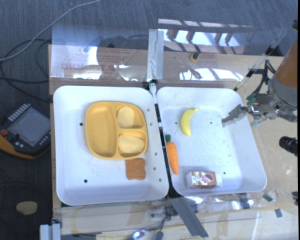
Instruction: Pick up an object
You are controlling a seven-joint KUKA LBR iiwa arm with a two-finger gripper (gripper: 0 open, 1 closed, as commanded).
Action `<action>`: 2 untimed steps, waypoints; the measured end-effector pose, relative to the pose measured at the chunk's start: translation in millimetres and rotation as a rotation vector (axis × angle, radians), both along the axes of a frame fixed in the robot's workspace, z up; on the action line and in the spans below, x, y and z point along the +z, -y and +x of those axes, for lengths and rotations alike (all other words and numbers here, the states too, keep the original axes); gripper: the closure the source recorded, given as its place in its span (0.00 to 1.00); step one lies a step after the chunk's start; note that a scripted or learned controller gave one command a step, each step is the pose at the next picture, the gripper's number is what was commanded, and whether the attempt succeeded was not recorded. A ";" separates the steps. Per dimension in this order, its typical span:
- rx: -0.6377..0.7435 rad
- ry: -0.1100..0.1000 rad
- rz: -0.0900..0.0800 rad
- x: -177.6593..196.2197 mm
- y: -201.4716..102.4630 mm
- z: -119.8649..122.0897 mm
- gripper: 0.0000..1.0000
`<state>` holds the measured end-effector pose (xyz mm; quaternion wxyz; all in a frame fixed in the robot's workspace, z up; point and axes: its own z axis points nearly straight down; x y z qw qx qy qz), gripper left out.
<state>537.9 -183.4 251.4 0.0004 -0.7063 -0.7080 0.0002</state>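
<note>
Sitting at far left of the frame, on the dark carpet: an orange-edged pendant w/ a grey screen (21, 130), black and white cables trailing above it toward the upper left.

Left bin (70, 149) takes up the centre-left. In it, a yellow divided tray (101, 131) lies flat, one long compartment on its left side, two smaller ones on its right. Each small compartment holds a pale round food piece: one upper (125, 117), one lower (131, 144). Just below the tray's lower right corner, a brown cracker-like square (136, 169) lies on the bin floor, touching or nearly touching the tray edge; can't tell which.

Right bin (225, 154) sits beside it, rims meeting along the centre line. A carrot (172, 157) lies against the bin's left wall, green end up, pointing down the frame. A banana (188, 120) is up and to the right of it, near but apart, in the upper left part of the bin. A small red-and-white carton (203, 179) lies on its side near the bin's lower edge, centre.

Gripper (233, 116) comes in at the right, over the bin's upper right part, well apart from banana, carrot and carton. Jaws: nothing seen between them; released or clenched, can't tell at this angle. Arm's orange band shows at the frame's right edge.

Behind both bins, upper frame: clear reflective sheeting over the surface.
</note>
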 end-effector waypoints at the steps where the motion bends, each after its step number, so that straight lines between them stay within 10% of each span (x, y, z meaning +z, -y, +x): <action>1: 0.247 0.002 0.000 8.8 -78.5 51.8 0.00; 2: 0.465 0.001 0.000 -132.1 -78.3 99.6 0.00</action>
